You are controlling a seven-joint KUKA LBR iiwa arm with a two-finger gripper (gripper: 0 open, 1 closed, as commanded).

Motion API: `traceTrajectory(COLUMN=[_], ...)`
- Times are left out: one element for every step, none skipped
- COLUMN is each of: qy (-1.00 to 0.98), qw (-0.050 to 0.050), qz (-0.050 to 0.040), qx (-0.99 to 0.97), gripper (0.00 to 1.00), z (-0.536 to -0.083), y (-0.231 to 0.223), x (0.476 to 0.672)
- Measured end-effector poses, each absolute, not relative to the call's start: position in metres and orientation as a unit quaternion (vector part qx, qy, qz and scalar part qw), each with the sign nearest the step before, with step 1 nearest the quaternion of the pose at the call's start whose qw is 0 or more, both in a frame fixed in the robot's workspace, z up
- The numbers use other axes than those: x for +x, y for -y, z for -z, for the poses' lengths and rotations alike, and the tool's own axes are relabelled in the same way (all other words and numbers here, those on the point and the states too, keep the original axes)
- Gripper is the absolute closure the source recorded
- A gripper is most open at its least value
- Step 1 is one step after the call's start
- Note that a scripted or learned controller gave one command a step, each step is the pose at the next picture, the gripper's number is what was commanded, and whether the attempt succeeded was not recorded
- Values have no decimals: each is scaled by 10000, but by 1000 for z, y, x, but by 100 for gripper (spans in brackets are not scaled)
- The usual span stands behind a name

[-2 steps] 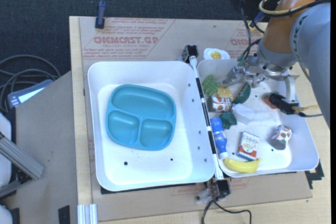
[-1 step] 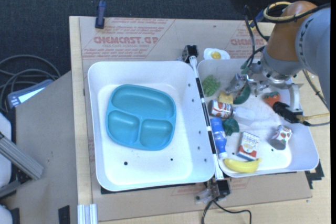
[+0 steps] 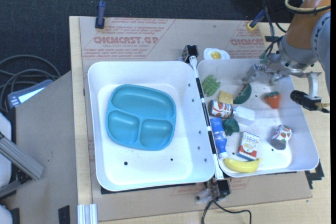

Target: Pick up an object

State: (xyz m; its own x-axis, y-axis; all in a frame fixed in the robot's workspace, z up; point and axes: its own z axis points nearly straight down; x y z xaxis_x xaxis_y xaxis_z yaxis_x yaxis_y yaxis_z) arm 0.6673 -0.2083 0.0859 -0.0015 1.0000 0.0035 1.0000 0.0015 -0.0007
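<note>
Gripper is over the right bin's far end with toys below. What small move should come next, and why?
Probably a short descent. The gripper hangs above the right bin near the dark green piece, with nothing visible between its fingers, so no pick has happened yet. The strawberry beside it is an alternative target.

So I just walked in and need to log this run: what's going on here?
A grey and orange robot arm reaches in over the right bin, its gripper hovering near the bin's far side, holding nothing visible. That bin holds small items, among them a banana, a can and a strawberry. The left bin holds a blue divided tray.
</note>
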Motion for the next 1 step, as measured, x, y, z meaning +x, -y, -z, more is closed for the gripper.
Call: traceTrajectory(qy=[7078], qw=[19], qz=[11], qx=[-7064], gripper=[0], z=[-85], y=[213], x=[619])
